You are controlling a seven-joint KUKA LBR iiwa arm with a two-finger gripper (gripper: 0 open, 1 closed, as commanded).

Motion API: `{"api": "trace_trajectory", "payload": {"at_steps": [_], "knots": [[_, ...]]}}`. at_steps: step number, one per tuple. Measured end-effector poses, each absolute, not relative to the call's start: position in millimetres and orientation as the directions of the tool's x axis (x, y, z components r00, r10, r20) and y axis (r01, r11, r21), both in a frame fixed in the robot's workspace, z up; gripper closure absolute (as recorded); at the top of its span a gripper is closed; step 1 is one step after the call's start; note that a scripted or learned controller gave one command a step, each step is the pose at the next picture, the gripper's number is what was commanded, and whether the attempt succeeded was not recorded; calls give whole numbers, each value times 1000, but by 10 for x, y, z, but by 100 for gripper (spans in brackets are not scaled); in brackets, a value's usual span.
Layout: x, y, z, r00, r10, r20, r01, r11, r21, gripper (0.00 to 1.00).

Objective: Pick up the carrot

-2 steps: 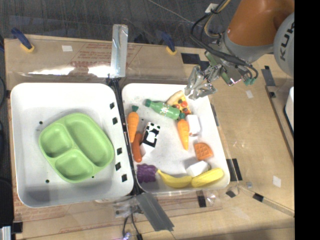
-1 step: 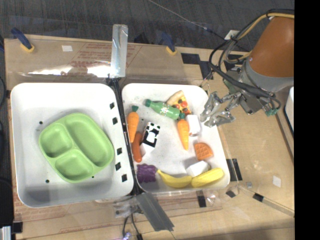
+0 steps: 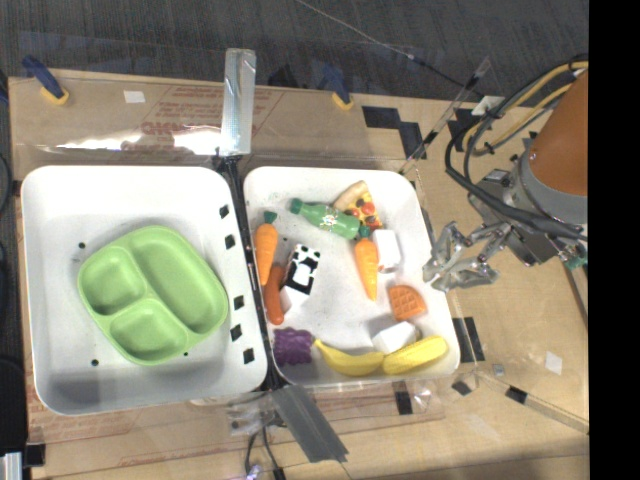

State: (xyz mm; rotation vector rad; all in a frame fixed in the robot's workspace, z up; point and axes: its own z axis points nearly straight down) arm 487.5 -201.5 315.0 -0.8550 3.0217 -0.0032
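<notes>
Nearest you, along the right bin's (image 3: pixel 430 230) front wall, lie the grapes (image 3: pixel 293 345) and the banana (image 3: pixel 383 357). Behind them you have two carrots: one (image 3: pixel 367 267) mid-bin beside a white block (image 3: pixel 387 249), the other (image 3: pixel 264 249) against the left wall. Farther back sit the green bottle (image 3: pixel 326 218) and a pizza slice (image 3: pixel 357 202). The gripper (image 3: pixel 458 259) hovers outside the bin, over the tabletop (image 3: pixel 520 358) to its right; it grasps nothing, and I cannot tell how its fingers stand. I judge you are at the approach step: next, bring it left over the mid-bin carrot, then lower it across the carrot's width.
</notes>
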Motion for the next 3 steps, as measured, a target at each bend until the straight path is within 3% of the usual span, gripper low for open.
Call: {"api": "trace_trajectory", "payload": {"at_steps": [1,2,3], "knots": [[4890,-2006,3256,-850,-528,-2,-528,850,-4,100],[4928,-2099,3473,-663,-749,-1,-749,663,-3,100],[4888,-2090,2947,-488,-873,0,-873,488,2,100]]}}
